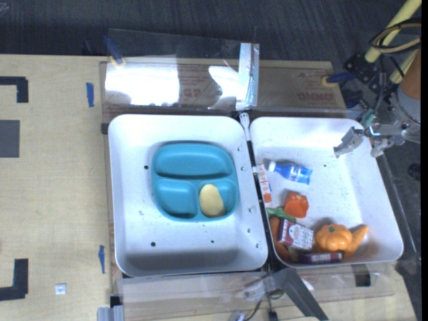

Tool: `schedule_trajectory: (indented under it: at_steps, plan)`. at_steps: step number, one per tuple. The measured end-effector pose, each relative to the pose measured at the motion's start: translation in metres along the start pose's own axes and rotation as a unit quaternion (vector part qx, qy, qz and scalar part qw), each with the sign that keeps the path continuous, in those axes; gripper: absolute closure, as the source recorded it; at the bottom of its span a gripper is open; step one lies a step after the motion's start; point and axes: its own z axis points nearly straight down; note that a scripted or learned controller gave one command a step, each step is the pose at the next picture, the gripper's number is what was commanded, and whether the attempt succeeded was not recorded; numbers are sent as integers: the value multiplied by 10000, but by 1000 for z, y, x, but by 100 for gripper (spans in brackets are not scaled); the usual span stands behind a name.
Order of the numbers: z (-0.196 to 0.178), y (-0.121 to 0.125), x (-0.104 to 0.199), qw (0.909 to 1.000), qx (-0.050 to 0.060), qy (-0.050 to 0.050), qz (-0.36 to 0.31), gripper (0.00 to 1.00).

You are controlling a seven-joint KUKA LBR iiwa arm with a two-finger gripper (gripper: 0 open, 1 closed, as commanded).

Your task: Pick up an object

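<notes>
My gripper (361,146) hangs over the far right corner of the right bin (374,199), open, with nothing between its fingers. Below it to the left lies a small white bottle with a blue label (289,172). An orange-red pepper (296,204) sits in the middle of the bin. Along the near wall lie an orange pumpkin (333,237), a dark red packet (295,235) and a carrot-like piece (360,233). All of these lie apart from the gripper.
The left bin (127,199) holds a blue divided tray (194,179) with a yellow egg-shaped thing (211,200) in its near right compartment. A clear upright panel (180,72) stands behind the bins. Cables and the arm crowd the upper right.
</notes>
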Motion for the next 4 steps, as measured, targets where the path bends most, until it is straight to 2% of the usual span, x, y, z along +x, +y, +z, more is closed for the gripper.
schedule_trajectory:
  at_steps: [1, 2, 3, 4]
  plan:
    - [93, 1, 57, 9987, 28, 9, -505, 0]
    - [122, 25, 86, 9997, 15, -28, -227, 0]
    - [120, -31, 89, 9957, -57, -16, -926, 0]
    - [120, -68, 93, 9911, -71, -17, -1330, 0]
